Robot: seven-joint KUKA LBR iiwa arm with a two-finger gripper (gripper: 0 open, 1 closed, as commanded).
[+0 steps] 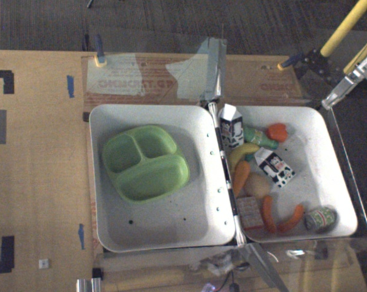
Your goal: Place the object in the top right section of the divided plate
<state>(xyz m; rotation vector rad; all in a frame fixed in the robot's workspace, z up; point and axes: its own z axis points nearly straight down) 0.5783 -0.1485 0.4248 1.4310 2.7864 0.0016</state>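
Nearest, in the right bin (340,163): a patterned ball (321,218), orange sausages (279,216), a brown block (249,212), a carrot (241,177), a cow-print carton (275,167), a banana (241,152); farther back a second carton (231,126) and a red tomato (278,131). None picked yet, none on the green divided plate (146,162) in the left bin (110,224). Best to choose a loose piece (the tomato sits freest), lift clear of the wall between bins, lower over the plate's top right section (157,140). Crowded neighbours hamper a clean grasp. Arm (347,84) parked far right of the worktop (37,163); gripper state impossible to tell

A green divided plate (146,162) — three compartments, slightly rotated — is seen lying flat in the left white bin (110,224).
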